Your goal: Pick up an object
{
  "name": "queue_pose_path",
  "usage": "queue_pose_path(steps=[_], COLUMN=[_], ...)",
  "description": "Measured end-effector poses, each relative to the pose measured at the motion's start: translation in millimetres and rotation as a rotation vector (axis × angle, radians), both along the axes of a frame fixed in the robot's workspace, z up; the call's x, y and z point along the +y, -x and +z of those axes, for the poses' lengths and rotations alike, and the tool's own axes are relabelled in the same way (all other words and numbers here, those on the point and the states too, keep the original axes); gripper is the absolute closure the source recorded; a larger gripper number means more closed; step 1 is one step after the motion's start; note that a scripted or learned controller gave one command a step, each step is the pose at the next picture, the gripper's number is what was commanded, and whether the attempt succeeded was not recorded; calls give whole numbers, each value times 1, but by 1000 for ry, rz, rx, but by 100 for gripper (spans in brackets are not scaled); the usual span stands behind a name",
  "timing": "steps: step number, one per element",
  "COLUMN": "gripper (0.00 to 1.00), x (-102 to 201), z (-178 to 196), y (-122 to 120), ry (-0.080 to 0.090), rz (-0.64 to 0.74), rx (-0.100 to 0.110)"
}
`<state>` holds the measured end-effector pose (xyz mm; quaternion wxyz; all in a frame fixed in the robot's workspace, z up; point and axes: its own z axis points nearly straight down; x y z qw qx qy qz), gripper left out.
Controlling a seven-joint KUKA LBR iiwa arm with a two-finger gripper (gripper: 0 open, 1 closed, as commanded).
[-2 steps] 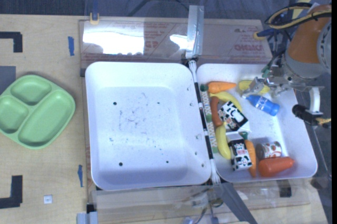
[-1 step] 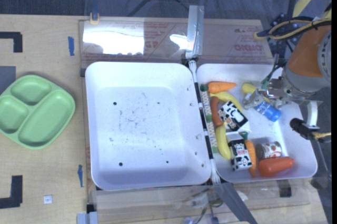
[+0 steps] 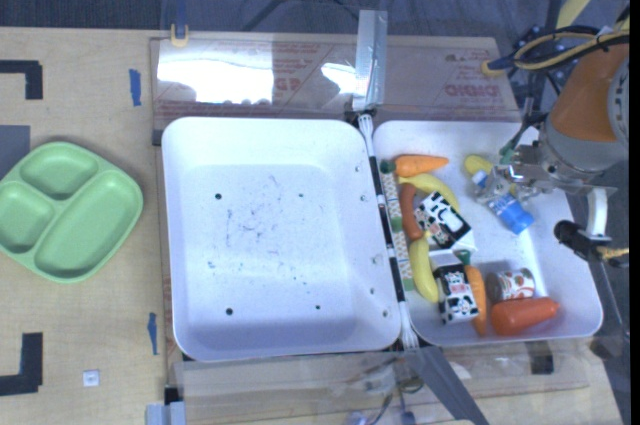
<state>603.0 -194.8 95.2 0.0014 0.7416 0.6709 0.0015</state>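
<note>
I am seeing nothing lifted yet: the toys are all lying in the right bin [image 3: 575,328], the gripper [image 3: 508,175] is hanging over its far side just above a blue bottle [image 3: 512,212], grip state unclear.

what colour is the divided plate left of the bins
Light green; the plate shows best in the camera view, on the wooden bench.

- Arm [image 3: 590,113]: grey body with orange band above the wrist, entering from the right side, over the far right portion of the right bin [image 3: 590,313].
- Gripper [image 3: 510,175]: positioned low over that bin's far right area, pointing toward its interior.
- Finger state: not discernible.
</note>
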Motion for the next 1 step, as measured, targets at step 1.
queue_pose_path(steps=[1], gripper=[100], x=[32], z=[89], y=[-65], ry=[1], rz=[1], rx=[3])
